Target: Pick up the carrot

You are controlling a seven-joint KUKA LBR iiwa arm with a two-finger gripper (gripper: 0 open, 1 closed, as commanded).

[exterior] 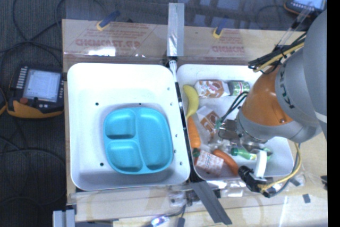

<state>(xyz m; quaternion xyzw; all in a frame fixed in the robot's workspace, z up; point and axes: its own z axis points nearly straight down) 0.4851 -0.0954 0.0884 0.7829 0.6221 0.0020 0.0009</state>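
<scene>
Honestly, labels on the packets (211, 89) are too blurry to read; carrot (195, 135) lies by the right bin's (223, 68) left wall, just below the banana (190, 101); gripper (234, 142) hovers nearby, grip state impossible to tell.

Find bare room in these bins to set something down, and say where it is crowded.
Free: the left bin's white floor around the blue plate, widest along the far wall and left side. Crowded: the right bin, where banana, carrot and packets lie close together.

Grey arm (314, 80) w/ orange band (265, 104), yellow & blk cables (273, 57) alongside
</scene>
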